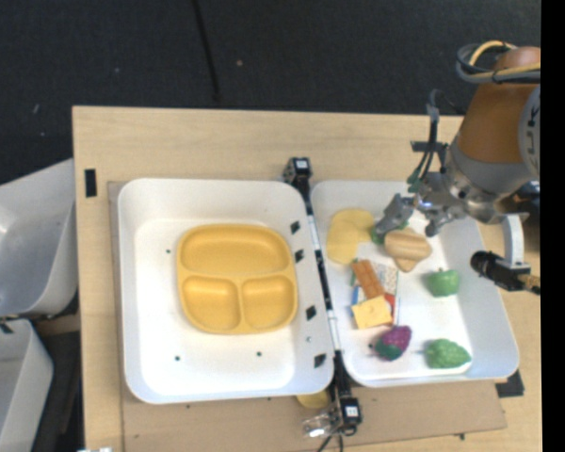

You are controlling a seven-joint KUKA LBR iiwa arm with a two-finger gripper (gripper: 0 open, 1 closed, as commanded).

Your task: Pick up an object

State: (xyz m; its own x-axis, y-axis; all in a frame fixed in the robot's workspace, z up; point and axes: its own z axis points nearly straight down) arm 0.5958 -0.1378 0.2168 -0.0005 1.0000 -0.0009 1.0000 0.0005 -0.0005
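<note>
My gripper [412, 222] hangs over the back of the right bin [490, 328], with the grey and orange arm coming in from the right. Its two grey fingers [392, 218] are spread apart, so it is open with nothing between them. A tan bun [407, 247] lies just in front of the fingertips, and a flat pale yellow piece [347, 234] lies to its left. Farther forward are an orange-brown stick [366, 275], a yellow cheese block [371, 312], purple grapes [393, 341] and two green pieces [443, 282] [446, 352].
The left bin [151, 347] holds a yellow divided tray [235, 277]. A ridge with black clips [318, 271] separates the two bins. A black fitting [494, 268] juts in at the right bin's right side. Bare wooden bench [198, 139] runs behind the bins.
</note>
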